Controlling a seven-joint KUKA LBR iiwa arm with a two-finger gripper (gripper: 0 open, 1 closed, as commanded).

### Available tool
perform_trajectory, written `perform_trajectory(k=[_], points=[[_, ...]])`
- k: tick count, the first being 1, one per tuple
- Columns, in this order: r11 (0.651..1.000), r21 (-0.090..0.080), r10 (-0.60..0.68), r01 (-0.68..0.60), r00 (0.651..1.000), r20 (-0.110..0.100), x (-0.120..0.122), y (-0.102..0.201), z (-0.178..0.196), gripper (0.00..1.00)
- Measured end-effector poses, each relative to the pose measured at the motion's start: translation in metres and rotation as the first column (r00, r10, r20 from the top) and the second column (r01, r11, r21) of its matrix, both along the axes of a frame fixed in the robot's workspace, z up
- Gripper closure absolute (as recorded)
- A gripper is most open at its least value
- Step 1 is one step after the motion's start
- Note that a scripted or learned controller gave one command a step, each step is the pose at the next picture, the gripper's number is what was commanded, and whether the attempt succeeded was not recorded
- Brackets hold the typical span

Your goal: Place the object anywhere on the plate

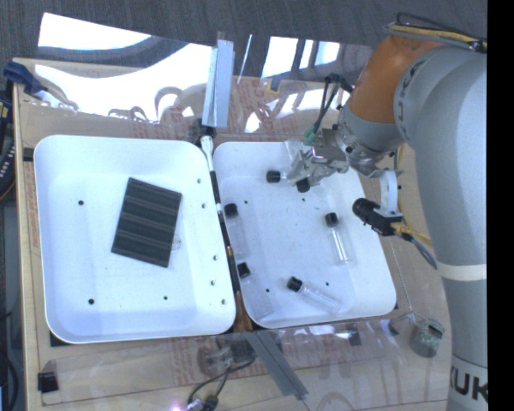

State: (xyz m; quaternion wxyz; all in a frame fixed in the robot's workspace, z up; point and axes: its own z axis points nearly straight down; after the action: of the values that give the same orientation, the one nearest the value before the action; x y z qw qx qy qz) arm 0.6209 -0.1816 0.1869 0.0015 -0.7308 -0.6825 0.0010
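A wooden bench [137, 375] bears two shallow white bins side by side, set on a dark grey ribbed floor that shows along the top and left edges. Bright patches of light lie on the bench behind the bins. The left bin [68, 298] holds a dark ribbed rectangular plate [146, 222], lying flat and turned at a slight angle, near the bin's middle.

The right bin [265, 306] holds several clear vials with black caps. One vial [337, 237] lies toward the right side, another vial [309, 293] lies near the front edge, and small black caps [273, 176] sit scattered about the upper and left parts of the bin.

The grey arm [450, 144] with its orange band [381, 75] reaches in from the right. Its gripper [313, 168] sits low over the back of the right bin, with a black-capped piece [303, 185] just beside its tip; whether the fingers are spread or closed cannot be made out. White letters "KU" [468, 387] show on the arm's base at the lower right.
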Motion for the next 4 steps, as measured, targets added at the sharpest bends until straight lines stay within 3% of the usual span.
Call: perform_trajectory(k=[1, 2, 3, 4], points=[[0.995, 0.001, 0.102, -0.102, 0.995, -0.001, -0.051, 0.057, 0.013, 1.0], [0.999, 0.0, 0.045, -0.045, 0.999, 0.0, -0.014, 0.149, 0.004, 1.0], [0.987, -0.001, -0.158, 0.158, 0.987, 0.0, 0.016, 0.241, 0.005, 1.0], [0.987, -0.001, -0.159, 0.159, 0.987, 0.0, 0.016, 0.24, 0.005, 0.0]])
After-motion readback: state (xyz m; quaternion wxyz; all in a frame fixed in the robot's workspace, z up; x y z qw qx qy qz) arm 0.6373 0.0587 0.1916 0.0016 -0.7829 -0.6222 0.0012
